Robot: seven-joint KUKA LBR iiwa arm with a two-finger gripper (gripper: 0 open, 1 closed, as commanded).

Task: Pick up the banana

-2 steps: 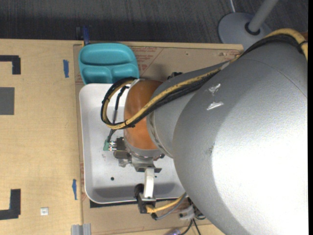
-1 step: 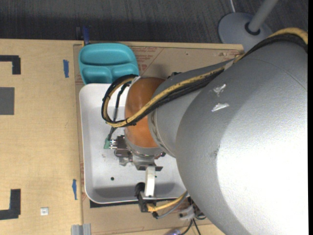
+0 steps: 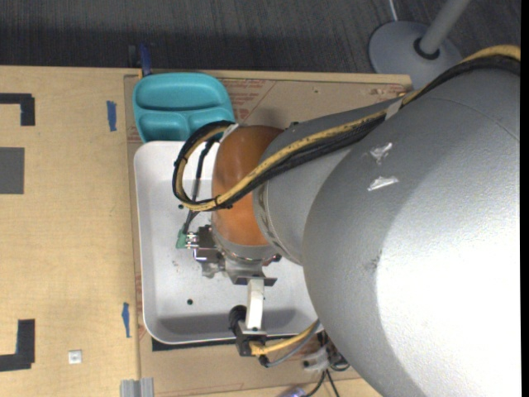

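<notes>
Grey arm (image 3: 413, 222) with its orange band (image 3: 240, 188) covers most of the white bin (image 3: 157, 246), so I honestly can't spot the banana anywhere. The wrist hangs over the bin's middle, and I can't tell what the gripper is doing underneath. A teal tray (image 3: 178, 106) sits at the bin's 12 o'clock edge, on the cardboard-brown bench (image 3: 66, 222).

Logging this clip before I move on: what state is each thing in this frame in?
arm: reaching in low over the white bin, covering most of it
white bin: flat on the bench, left strip bare
teal tray: lying against the bin's far edge, compartments up
</notes>
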